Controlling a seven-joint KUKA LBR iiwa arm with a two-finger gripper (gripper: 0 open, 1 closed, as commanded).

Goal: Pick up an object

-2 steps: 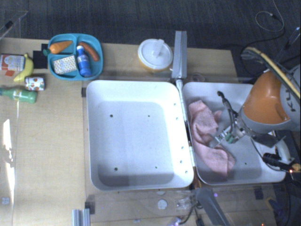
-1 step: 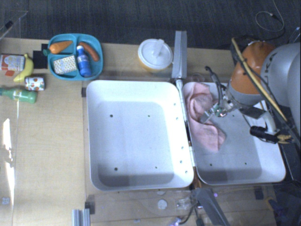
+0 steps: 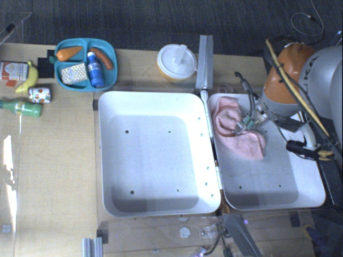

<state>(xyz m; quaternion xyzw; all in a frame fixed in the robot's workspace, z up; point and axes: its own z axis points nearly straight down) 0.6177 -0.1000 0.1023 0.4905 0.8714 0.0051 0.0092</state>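
A crumpled pink cloth [image 3: 236, 128] lies in the right bin [image 3: 278, 186], against its upper left corner. My gripper [image 3: 246, 124] is down on the cloth's right part, its tips pressed into the folds. The grey arm with the orange band [image 3: 284, 79] reaches in from the right above it. The cloth looks bunched up around the tips.
The left bin [image 3: 155, 154] sits beside the right one. Behind the bins stand a blue divided tray [image 3: 86, 63] with toy food and a white lidded cup [image 3: 177, 62]. Small toys [image 3: 24, 90] lie at the far left. Cables [image 3: 305, 149] run over the right bin's edge.
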